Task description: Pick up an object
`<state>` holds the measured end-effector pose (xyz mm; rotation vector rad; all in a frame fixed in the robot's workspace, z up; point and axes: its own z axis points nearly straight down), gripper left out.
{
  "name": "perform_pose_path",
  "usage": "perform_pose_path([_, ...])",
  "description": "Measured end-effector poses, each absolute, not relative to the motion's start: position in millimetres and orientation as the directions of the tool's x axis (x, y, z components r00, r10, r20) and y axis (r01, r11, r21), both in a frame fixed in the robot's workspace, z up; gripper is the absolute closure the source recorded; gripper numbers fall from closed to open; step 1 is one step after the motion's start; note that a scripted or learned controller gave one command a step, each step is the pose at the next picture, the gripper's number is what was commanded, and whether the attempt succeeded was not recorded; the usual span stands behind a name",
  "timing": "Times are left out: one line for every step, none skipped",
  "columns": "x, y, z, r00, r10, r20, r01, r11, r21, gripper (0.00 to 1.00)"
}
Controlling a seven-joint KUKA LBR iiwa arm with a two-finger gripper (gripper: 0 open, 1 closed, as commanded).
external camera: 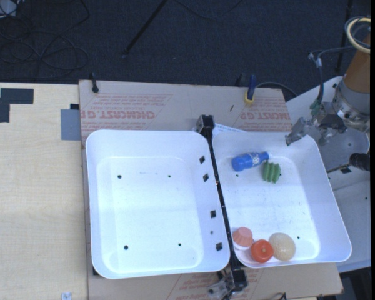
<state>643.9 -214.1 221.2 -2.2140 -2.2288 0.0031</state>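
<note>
Blue bottle [250, 160] lies on its side in the upper part of the right bin [328, 192], just beside a small green ribbed item [272, 172]; looks like light, stiff plastic w/ a smooth, prob. slippery skin, so it may roll, and the best hold is across the body's middle, fingers square to its long axis. Gripper [314, 129] hangs over the bin's top right corner, apart from everything; can't tell its state, view too coarse. Pink [242, 236], red [261, 250] & cream [282, 246] round pieces crowd the near rim, touching, harder to get at.
</note>
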Motion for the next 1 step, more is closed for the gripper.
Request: perform_pose_path([643.9, -214.1, 221.2, -0.007, 1.0, -0.001, 1.0, 0.007, -0.001, 0.0])
